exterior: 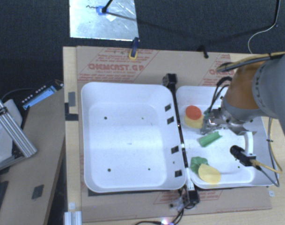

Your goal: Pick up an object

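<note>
In the right bin [216,93] lie a red-topped yellow round piece [193,116], a green block [209,138], and, near the front, a green leafy piece [197,162] beside a yellow oval piece [209,173]. My gripper [211,122] hangs low over the right bin, just right of the red-topped piece and just above the green block. Whether anything sits in its grasp cannot be made out from this angle.
The left bin [128,135] stands beside the right one, with a black-clipped divider [176,125] between them. The arm's grey body and orange band [247,90] cover the right bin's far right part. A cardboard sheet [114,64] underlies both bins.
</note>
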You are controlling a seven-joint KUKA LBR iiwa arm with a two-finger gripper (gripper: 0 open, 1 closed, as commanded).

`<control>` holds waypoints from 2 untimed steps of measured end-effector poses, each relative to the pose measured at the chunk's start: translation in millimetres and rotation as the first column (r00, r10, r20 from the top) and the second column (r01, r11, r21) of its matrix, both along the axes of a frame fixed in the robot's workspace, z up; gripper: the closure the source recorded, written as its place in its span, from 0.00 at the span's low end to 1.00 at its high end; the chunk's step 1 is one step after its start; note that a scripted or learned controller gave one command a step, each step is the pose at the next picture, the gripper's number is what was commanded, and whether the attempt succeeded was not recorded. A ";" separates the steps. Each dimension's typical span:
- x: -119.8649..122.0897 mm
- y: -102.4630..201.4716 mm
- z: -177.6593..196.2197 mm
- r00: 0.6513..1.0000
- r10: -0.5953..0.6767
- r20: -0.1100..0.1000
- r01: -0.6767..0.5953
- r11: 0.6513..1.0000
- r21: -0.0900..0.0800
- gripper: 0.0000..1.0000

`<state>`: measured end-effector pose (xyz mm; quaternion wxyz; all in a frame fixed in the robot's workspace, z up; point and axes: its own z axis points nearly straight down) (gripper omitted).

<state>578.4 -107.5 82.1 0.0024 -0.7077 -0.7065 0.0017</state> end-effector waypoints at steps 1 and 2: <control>35.7 -7.4 3.2 1.000 0.007 0.011 -0.006 1.000 -0.002 1.00; 25.2 25.7 2.3 1.000 0.007 0.006 -0.007 1.000 -0.001 1.00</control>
